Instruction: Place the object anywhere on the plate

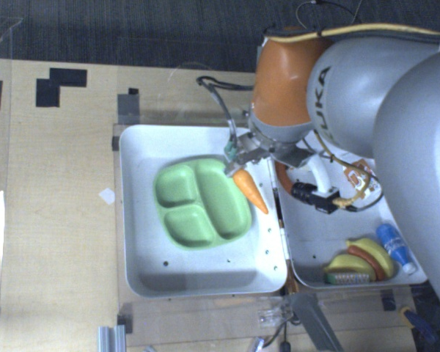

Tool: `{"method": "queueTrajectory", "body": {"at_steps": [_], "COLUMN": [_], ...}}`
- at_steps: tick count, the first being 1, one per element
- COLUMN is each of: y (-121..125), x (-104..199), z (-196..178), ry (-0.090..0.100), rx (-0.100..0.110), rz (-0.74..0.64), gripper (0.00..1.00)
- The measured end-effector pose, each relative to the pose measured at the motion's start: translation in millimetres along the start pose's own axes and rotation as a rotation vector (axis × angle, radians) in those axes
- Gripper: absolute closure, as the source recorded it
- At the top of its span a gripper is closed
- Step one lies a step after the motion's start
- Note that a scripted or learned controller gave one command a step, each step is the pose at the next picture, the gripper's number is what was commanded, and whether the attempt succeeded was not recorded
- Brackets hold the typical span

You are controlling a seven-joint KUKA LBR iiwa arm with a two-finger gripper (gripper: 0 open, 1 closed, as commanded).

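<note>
Here, claw [238,161] closed on carrot's [251,191] top end, carrot hanging tilted over green plate's [202,204] right rim, left bin [205,273].

One fixed camera — overhead, slanted, over both bins [205,281]

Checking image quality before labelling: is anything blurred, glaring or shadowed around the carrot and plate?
Camera view: carrot and green plate are soft yet readable; a soft shadow lies under the plate in the left bin; the arm, nearest the lens, looms large.

place: robot lab | evidence: KUKA arm [367,86]; two white bins [136,218]; plywood bench [51,196]
</note>
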State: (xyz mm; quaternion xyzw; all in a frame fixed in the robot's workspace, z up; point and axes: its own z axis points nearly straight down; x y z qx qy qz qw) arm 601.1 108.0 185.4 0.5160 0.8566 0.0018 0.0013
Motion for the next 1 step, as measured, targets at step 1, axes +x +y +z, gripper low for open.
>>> {"method": "queueTrajectory", "body": {"at_steps": [1], "y": [-0.1], "x": [-0.4], "z": [-0.1], "ry": [0.0], "rx": [0.0], "rz": [0.001], "gripper": [0.0]}}
